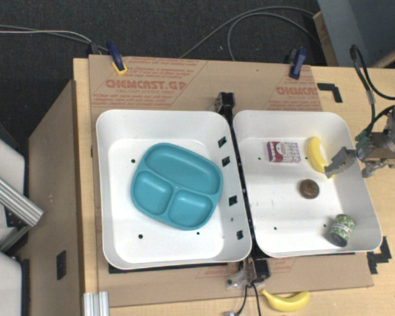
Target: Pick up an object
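Two white bins on the worktop (52, 176). "CHEMCAST GP" is printed twice on the brown sheet (204, 78) at the far edge. Left bin (112, 236): one teal divided plate (176, 185). Right bin (355, 242): one banana (315, 154), one small carton (284, 152) with unreadable label, one brown disc (309, 189), one green-labelled can (340, 229) near the bin's front right corner. A second banana (287, 299) lies at the worktop's front edge. Hand (355, 160) at the bin's right rim, fingers spread, holding nothing.

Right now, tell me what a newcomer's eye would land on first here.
The big teal divided plate in the left bin stands out first. Next the yellow banana at the right bin's far side, with the gripper just beside it at that bin's right edge.
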